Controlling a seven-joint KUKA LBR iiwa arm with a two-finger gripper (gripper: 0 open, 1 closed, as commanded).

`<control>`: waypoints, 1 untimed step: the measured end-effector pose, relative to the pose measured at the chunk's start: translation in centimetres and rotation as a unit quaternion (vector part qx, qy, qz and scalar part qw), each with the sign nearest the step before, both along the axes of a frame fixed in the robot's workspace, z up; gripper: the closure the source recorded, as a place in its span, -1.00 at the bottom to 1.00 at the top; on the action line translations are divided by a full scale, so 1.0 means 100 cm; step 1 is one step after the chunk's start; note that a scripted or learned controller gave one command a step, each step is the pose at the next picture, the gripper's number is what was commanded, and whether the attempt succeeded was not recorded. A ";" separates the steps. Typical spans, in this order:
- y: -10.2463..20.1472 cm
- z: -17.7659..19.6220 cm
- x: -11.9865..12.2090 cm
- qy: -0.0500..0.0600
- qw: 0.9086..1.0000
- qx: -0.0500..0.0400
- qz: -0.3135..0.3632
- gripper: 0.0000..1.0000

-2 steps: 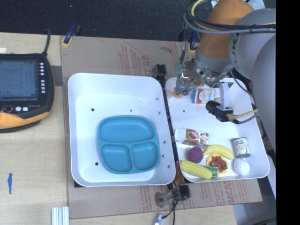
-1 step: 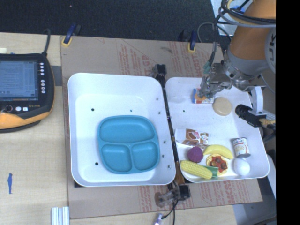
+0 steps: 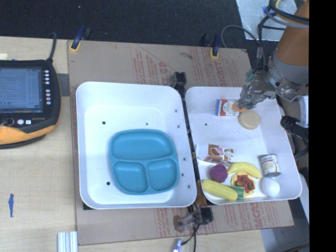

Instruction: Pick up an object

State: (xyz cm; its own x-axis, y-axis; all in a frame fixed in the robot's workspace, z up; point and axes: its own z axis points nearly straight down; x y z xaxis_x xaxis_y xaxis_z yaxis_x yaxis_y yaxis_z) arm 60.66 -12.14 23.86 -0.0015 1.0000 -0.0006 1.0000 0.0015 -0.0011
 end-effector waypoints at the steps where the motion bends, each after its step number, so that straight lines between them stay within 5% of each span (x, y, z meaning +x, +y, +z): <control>1: 0.082 -0.033 -0.035 0.002 1.000 0.000 0.003 1.00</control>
